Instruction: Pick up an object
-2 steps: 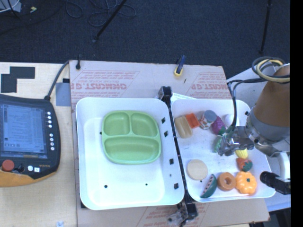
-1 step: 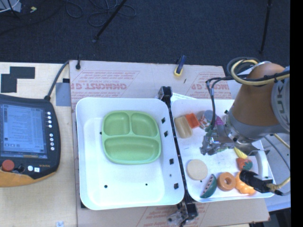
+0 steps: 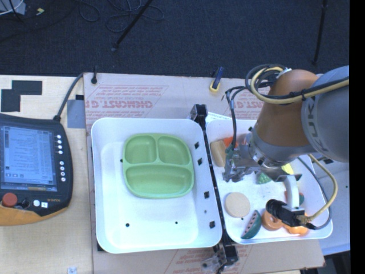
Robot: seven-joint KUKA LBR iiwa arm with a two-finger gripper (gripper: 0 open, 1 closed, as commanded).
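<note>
Watermelon slice (image 3: 251, 225) lies tilted, long axis upper-right.

Pale green divided plate (image 3: 158, 166) in a white bin (image 3: 108, 210). Tan round disc (image 3: 237, 204), red-and-green watermelon slice (image 3: 251, 225), orange toy (image 3: 272, 222) in the other white bin (image 3: 319, 230). Grey arm (image 3: 333, 116), orange band (image 3: 285, 113). Yellow clamp (image 3: 215, 84).

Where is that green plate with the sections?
The green plate lies in the left bin, toward its upper middle, across the divider from the gripper.
</note>
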